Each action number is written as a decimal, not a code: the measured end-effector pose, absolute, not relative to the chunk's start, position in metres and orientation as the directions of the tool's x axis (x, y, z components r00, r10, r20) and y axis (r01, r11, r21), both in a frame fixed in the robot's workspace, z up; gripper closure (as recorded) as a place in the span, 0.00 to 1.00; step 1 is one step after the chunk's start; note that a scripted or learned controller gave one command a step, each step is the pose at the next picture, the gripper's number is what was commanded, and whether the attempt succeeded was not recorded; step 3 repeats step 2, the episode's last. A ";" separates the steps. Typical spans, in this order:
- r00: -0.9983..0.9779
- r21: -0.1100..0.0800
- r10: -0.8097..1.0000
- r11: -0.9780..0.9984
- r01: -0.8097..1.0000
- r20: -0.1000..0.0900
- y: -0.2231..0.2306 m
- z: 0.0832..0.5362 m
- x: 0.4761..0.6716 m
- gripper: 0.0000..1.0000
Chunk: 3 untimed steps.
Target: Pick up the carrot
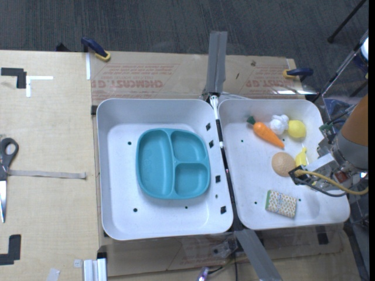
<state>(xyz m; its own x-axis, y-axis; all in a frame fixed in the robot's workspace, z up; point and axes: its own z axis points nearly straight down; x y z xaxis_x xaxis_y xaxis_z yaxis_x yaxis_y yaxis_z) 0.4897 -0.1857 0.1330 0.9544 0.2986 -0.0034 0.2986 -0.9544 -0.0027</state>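
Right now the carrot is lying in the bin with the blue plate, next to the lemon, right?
Not quite. The carrot is next to the lemon, but the camera view shows them in the right bin. The blue plate sits in the left bin, apart from them.

Bins (117,215) seen as smooth white plastic, slight sheen. Divided plate (173,163) glossy teal plastic. Carrot (268,134) smooth, matt orange. Sponge (282,204) rough-textured. Surface (47,215) pale matt wood.
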 end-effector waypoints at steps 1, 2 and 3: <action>0.979 0.001 0.204 -0.979 0.204 -0.002 -0.189 0.289 0.479 1.00; 0.979 0.002 0.206 -0.979 0.206 -0.002 -0.220 0.379 0.525 1.00; 0.979 0.002 0.206 -0.979 0.206 -0.002 -0.220 0.379 0.525 1.00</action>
